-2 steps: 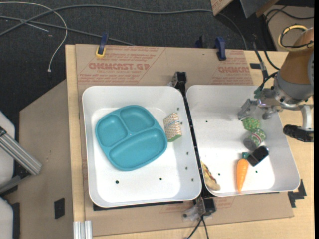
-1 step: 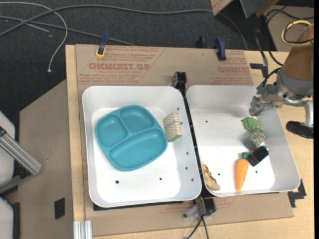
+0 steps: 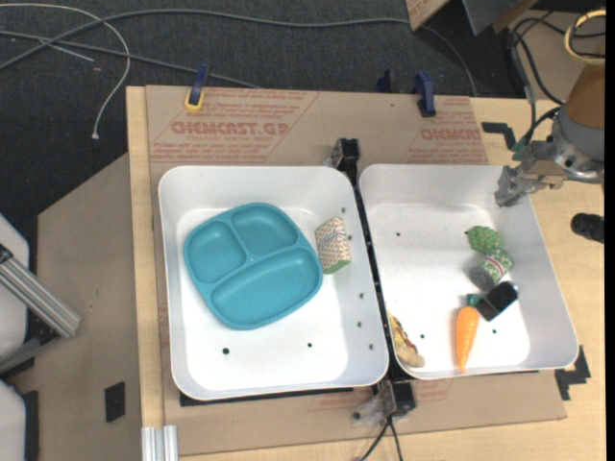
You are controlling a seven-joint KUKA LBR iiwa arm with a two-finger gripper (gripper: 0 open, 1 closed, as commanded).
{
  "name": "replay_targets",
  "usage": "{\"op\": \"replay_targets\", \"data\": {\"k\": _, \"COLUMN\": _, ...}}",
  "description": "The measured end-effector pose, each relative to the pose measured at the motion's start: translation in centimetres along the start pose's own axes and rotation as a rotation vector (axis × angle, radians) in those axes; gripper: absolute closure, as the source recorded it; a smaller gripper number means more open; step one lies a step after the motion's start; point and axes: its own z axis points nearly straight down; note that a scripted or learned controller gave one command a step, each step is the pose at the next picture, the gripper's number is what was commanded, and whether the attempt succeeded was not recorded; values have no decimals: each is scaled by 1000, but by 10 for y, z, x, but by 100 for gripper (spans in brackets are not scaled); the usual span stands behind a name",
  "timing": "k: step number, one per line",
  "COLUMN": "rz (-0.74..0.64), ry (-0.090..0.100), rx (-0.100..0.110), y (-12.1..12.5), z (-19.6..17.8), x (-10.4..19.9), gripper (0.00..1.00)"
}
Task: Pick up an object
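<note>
Broadly, two white bins sit side by side on the bench. Left bin (image 3: 192, 353): blue divided plate (image 3: 253, 264) tilted across its middle, a small patterned wrapper (image 3: 332, 243) just beside the plate's right edge. Right bin (image 3: 423, 209): the likelier pickings, all crowded toward its right and near side.

Arm's wrist hangs over the right bin's far right corner; gripper (image 3: 510, 188) is above the rim there, nothing seen between its tips. How wide it stands — cannot tell at this angle.

Candidates, big to small:
- orange carrot (image 3: 465, 337), lying roughly lengthwise toward the near wall, free on both long sides. Best target, in my judgement.
- green crumpled item (image 3: 486, 242) near the right wall.
- black block (image 3: 498, 301), touching a grey piece (image 3: 481, 278) and just beside the carrot's top.
- tan scrap (image 3: 405, 343) against the left wall — poor clearance.

To do it well: come down over the carrot's middle, jaws across its narrow axis, clear of the black block. Wall proximity is the main risk for the others.
</note>
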Motion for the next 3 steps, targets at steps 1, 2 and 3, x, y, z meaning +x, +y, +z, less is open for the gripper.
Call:
{"op": "replay_targets", "data": {"k": 1, "rz": 0, "ry": -1, "rx": -3, "y": 12, "z": -57, "x": -1, "gripper": 100}}
{"op": "replay_targets", "data": {"k": 2, "rz": 0, "ry": -1, "rx": -3, "y": 14, "z": -113, "x": -2, "gripper": 100}}
{"op": "replay_targets", "data": {"k": 3, "rz": -4, "ry": 4, "rx": 6, "y": -1, "z": -116, "x": 51, "gripper": 100}}
